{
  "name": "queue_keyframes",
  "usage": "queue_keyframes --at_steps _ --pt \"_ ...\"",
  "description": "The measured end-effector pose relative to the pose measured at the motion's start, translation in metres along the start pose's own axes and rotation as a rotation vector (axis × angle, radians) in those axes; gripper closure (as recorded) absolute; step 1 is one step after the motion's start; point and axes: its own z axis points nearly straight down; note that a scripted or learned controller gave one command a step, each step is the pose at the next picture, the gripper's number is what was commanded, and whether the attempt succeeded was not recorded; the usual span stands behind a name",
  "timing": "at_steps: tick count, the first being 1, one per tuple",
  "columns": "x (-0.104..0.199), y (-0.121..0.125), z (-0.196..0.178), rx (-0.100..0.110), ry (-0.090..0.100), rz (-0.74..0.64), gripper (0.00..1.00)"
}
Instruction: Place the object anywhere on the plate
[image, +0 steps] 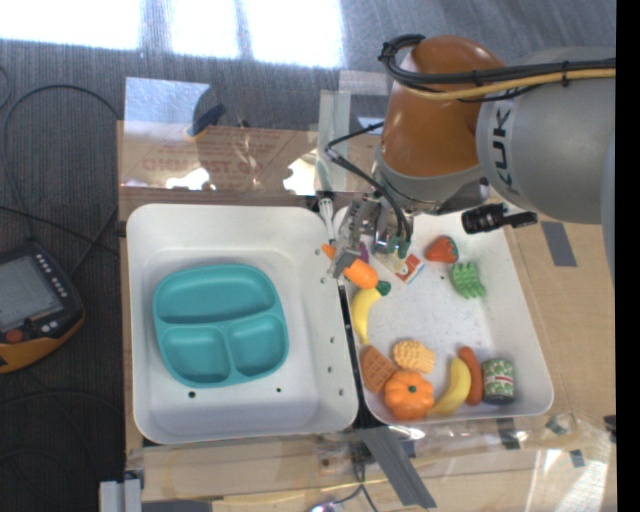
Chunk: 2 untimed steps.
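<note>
Teal plate (220, 325) sits in the left bin (150, 400), three compartments, and everything else I place against it. My gripper (362, 250) is off the plate's right, over the near-left corner of the right bin (530, 340) just past the wall the bins share, and I can't tell its state; a small orange carrot (360, 273) lies right under it, but whether it's clamped or only lying there I can't make out. Farther right of the plate: yellow banana (361, 312) just below the carrot, strawberry (441, 250), green piece (467, 280), waffle (376, 369), corn (414, 355), pumpkin (409, 395), second banana (455, 388), can (498, 381).
</note>
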Motion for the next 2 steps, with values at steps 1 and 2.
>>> queue_keyframes --at_steps 1,2 --pt "0.099 0.039 -0.033 -0.006 0.001 -0.517 1.00" --pt "0.081 0.097 -0.013 -0.006 0.001 -0.537 1.00"
